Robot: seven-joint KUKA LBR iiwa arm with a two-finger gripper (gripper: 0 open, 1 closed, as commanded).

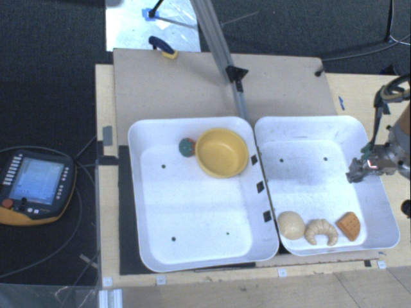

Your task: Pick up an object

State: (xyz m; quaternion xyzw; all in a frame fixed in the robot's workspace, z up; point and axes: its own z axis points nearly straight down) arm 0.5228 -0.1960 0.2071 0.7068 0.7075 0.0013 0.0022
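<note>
White plastic walls keep your likely targets, a pale bun (291, 225), a croissant (322, 231) and an orange waffle (349, 226), lined along the right bin's (308, 133) near edge, while the gripper (359, 172) hangs over its right rim carrying nothing visible.

i see a teach pendant (33, 186) lying on the dark carpet left of the bench, its screen lit. a grey metal pole (215, 34) slants across the bench's top edge, and a blue-and-yellow clamp (162, 46) grips the board's far corner beside it.
</note>
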